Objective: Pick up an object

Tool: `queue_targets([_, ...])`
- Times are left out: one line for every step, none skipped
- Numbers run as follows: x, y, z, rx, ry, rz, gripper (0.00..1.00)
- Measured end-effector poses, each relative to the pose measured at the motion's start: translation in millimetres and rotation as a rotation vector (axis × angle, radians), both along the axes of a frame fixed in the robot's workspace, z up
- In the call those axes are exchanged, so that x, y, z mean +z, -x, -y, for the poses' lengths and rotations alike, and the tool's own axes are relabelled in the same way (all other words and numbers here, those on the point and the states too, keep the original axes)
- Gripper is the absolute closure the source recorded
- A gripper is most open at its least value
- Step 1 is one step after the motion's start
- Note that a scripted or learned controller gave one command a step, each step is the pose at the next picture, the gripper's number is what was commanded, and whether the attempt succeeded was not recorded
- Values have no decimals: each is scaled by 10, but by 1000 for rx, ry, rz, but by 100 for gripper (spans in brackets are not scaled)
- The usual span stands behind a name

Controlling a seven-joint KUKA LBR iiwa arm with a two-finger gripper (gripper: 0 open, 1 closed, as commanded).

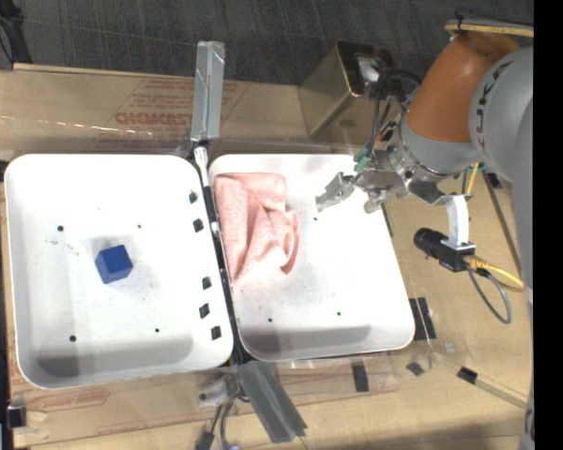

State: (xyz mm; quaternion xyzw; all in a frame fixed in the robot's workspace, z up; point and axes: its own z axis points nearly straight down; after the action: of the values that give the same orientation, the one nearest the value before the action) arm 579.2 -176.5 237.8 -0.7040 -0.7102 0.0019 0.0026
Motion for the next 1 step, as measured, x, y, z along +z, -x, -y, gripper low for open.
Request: queue_targets([-1456, -172, -769, 194, 1, 7, 0])
